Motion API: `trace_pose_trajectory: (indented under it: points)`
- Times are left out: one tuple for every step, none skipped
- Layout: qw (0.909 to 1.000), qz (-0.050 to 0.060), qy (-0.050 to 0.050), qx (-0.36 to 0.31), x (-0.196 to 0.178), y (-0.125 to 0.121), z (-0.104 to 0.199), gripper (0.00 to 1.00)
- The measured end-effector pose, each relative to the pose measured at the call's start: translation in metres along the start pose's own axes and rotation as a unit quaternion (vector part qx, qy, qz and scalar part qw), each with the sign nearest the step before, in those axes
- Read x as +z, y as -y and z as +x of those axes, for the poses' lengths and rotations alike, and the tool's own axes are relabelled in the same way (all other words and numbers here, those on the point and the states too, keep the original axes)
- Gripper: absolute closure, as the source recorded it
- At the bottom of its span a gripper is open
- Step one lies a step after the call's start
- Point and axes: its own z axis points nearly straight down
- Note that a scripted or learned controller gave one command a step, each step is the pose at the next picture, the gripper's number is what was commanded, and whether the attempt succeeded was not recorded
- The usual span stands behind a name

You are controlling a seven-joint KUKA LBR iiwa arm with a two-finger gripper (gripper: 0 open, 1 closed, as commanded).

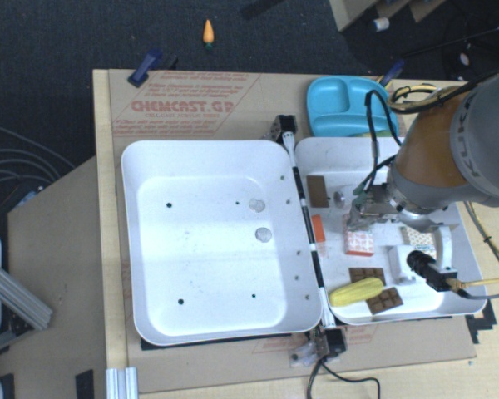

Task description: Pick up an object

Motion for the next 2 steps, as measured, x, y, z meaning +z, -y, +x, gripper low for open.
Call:
trace_pose_trajectory:
  points:
    - [1.0000,0.000,0.000,0.000,0.000,0.000,0.000,0.00]
    - [1.0000,0.003,-0.002,-0.001,0.023,-0.099,-0.001,0.00]
